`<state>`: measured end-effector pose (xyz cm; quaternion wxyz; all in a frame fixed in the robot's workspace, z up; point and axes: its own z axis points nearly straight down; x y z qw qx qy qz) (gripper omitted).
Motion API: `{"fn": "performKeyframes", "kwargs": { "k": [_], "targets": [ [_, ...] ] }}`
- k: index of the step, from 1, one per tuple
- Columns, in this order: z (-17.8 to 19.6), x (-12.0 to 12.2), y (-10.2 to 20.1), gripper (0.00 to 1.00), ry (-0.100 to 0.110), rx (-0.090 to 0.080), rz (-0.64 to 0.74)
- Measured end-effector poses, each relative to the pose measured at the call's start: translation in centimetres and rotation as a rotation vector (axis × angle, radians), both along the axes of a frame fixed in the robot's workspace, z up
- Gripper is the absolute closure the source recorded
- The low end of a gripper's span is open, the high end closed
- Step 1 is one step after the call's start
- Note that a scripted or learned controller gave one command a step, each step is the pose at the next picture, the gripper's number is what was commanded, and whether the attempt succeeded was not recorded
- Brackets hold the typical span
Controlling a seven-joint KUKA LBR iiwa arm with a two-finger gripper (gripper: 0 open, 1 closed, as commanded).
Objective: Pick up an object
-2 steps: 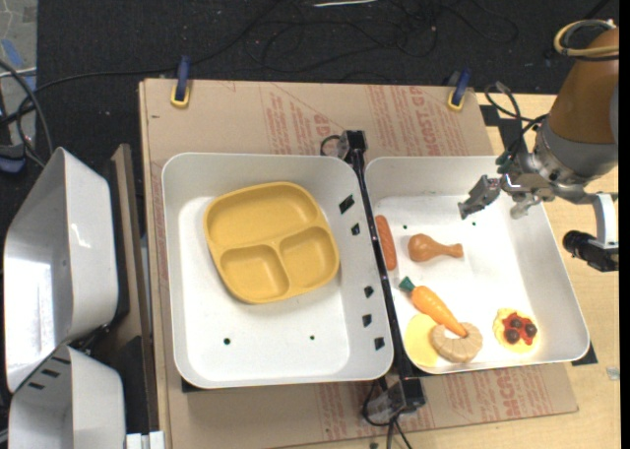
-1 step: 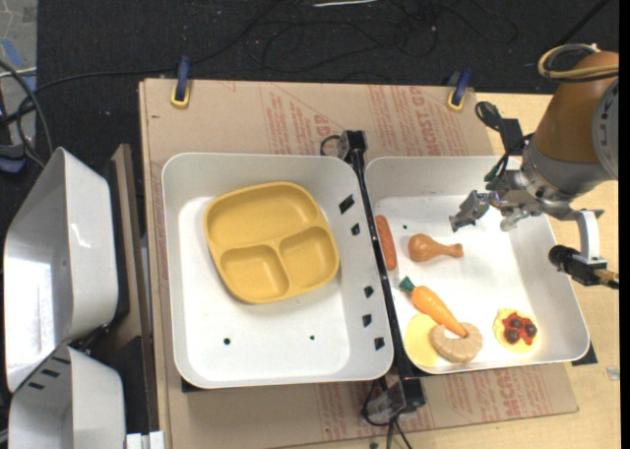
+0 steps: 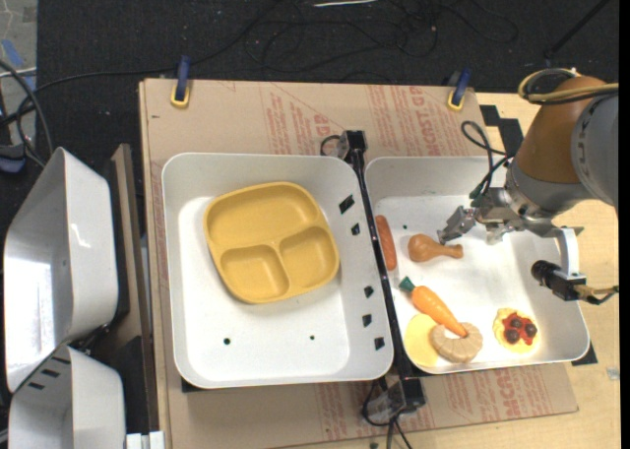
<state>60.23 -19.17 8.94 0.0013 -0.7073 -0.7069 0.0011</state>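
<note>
- Near edge of the right bin: a round cracker on a yellow slice, and a berry tart.
- Further in: a carrot and a sausage.
- The chicken drumstick lies just beside the gripper; whether the jaws are apart, I cannot tell.
- Left bin: a yellow divided plate.

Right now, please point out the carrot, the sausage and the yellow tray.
carrot (image 3: 439, 309), camera view, middle of its orange body
sausage (image 3: 386, 242), camera view, middle of its length
yellow tray (image 3: 271, 240), camera view, ridge between its compartments
</note>
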Motion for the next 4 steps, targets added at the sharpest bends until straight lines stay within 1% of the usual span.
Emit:
{"fn": "performKeyframes", "kwargs": {
  "k": [1,2,3,4],
  "targets": [
    [1.4,0.2,0.0,1.0,-0.006,-0.001,0.0],
    [7.6,0.1,0.5,1.0,-0.01,-0.002,0.003],
    [13.7,-0.1,-0.2,1.0,-0.011,-0.003,0.002],
    [18.7,0.0,-1.2,1.0,-0.011,-0.004,0.003]
  ]
}}
